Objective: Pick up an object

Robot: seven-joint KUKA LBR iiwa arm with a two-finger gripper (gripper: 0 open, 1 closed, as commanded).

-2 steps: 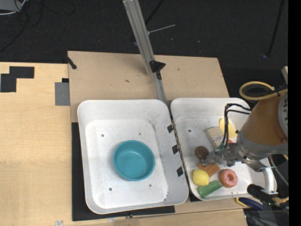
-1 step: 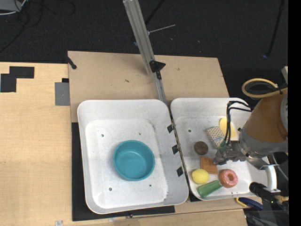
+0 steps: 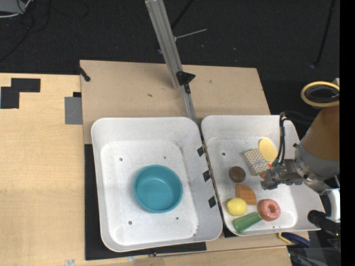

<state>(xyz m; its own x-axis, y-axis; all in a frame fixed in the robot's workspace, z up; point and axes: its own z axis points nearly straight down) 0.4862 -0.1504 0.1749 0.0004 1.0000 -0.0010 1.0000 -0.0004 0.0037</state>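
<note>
The right bin (image 3: 222,129) holds several small items: a yellow oval piece (image 3: 267,148), a patterned checkered block (image 3: 255,160), a dark brown round piece (image 3: 237,174), an orange wedge (image 3: 247,193), a yellow ball (image 3: 237,206), a pink frosted doughnut (image 3: 269,209) and a green cylinder (image 3: 247,221). My gripper (image 3: 270,180) reaches in from the right, low over the bin, just right of the checkered block and above the doughnut. I see nothing clearly held.
The left bin (image 3: 105,132) contains a teal bowl (image 3: 158,188). A metal rail (image 3: 166,37) slants down from the top to the gap between the bins. Black clips (image 3: 206,175) line the divider. The arm's orange band (image 3: 327,132) stands at the right edge.
</note>
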